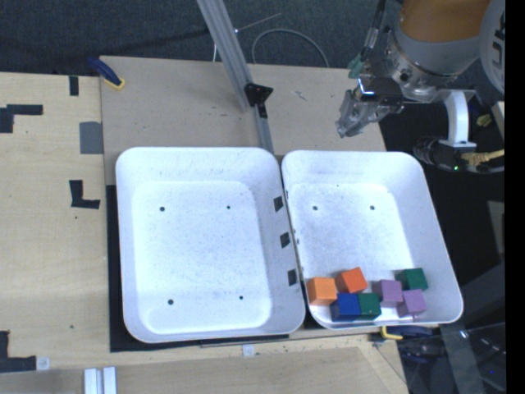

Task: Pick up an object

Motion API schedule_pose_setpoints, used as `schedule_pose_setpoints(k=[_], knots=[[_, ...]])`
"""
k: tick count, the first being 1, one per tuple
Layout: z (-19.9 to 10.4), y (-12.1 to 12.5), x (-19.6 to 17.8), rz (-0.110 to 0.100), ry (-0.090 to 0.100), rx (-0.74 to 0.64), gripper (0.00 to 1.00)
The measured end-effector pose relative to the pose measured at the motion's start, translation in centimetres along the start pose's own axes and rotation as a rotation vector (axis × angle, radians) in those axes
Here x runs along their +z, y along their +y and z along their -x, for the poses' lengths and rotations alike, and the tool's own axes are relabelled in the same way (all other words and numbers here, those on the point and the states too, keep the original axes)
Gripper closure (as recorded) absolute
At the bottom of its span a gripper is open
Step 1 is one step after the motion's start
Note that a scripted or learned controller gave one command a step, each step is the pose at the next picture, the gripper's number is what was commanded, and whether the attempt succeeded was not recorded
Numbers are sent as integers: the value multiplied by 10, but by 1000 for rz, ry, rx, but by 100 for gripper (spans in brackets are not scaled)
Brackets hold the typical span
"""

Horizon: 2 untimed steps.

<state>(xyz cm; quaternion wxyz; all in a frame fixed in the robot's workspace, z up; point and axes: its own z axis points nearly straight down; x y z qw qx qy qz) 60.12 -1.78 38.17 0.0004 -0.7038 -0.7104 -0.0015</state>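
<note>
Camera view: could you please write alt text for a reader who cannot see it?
Small coloured blocks, orange, blue, green and purple, cluster at the near edge of the right white bin. The arm's tool hangs above the bench beyond that bin's far edge, beside the left bin.

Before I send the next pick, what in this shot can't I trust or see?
- Gripper: small and dark in the camera view, so its state is unreadable.
- Arm: cut off by the top edge.
- Blue block: partly hidden behind neighbouring blocks.
- Block count in the right bin: cluster too tight to confirm.
</note>
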Motion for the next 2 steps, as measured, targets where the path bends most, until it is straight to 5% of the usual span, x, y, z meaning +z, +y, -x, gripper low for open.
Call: schedule_pose_setpoints(k=[1, 2], knots=[[-93, 22, 68, -9, -1, 1, 100], [-118, -22, 56, -4, -1, 4, 100]])
